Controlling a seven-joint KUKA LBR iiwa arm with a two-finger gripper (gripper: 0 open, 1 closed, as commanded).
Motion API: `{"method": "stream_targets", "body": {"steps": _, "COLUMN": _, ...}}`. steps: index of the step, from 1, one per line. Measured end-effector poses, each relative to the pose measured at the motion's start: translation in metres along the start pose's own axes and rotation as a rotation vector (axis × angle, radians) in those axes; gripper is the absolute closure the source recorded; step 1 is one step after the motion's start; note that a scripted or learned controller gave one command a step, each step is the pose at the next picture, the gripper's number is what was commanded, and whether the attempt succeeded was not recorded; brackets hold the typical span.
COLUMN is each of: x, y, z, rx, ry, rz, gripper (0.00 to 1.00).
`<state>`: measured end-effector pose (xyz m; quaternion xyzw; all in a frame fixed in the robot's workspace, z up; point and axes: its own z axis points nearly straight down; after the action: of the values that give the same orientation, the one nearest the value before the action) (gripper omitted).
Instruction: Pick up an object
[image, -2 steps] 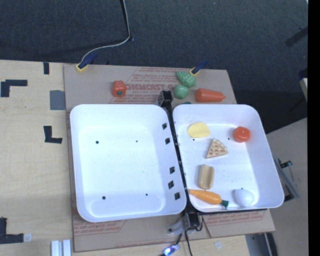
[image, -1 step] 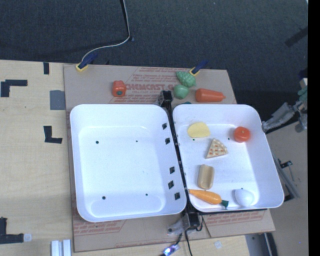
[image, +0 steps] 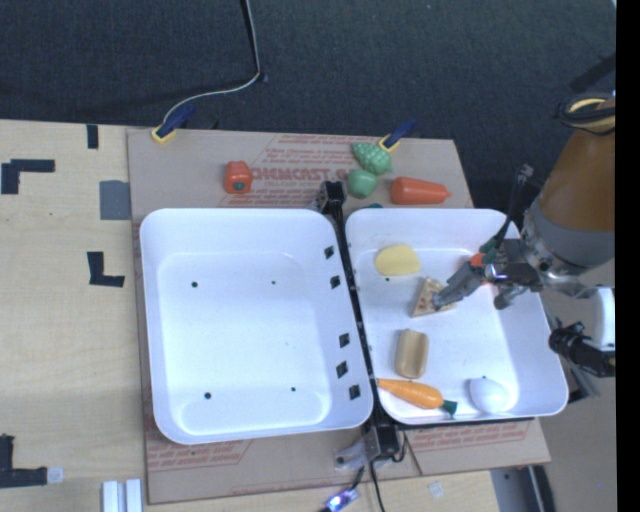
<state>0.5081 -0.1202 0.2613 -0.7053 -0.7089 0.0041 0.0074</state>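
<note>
Wedge-shaped toy (image: 430, 297) lies touching the jaws' tip; whether they grip it, cannot tell.

bins: left bin (image: 160, 300) and right bin (image: 520, 340) look like smooth white plastic, faintly glossy.
cardboard sheet (image: 290, 175): matt brown, printed, under both bins.
desk (image: 60, 330): pale wood-look top, matt.
carrot (image: 410, 394), at 6 o'clock in the right bin: smooth orange plastic, slight sheen.
egg (image: 490, 395): glossy white.
bread roll (image: 411, 353): dull tan.
arm (image: 585, 190): satin orange band, grey shell.
floor (image: 400, 60): dark, rough carpet.
</note>
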Motion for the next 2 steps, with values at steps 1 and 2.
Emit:
{"method": "stream_targets", "body": {"steps": 1, "x": -0.008, "y": 0.100, "z": -0.025, "rx": -0.022, "ry": -0.007, "rz": 0.001, "gripper": 0.00}}
{"method": "stream_targets", "body": {"steps": 2, "x": 0.060, "y": 0.067, "z": -0.053, "rx": -0.016, "ry": -0.003, "rz": -0.002, "gripper": 0.00}}
